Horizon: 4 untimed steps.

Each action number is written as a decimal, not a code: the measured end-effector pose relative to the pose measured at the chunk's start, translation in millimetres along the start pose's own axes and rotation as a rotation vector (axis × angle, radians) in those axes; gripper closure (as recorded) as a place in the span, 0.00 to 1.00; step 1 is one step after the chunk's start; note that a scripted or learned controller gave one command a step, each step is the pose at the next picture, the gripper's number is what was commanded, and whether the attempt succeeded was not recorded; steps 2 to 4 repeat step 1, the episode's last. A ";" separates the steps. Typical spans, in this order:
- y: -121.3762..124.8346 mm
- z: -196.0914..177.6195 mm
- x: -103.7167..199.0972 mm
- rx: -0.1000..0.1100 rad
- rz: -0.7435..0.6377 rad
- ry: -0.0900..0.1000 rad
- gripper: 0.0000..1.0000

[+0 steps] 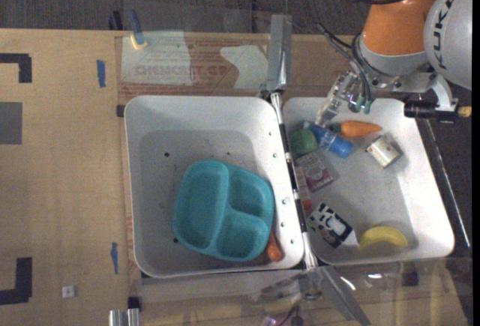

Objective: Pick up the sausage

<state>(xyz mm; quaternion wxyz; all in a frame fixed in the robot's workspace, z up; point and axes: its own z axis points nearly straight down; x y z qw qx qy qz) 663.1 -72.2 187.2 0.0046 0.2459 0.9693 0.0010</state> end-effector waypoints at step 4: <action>-75.0 -117.6 -18.0 0.002 0.083 0.000 1.00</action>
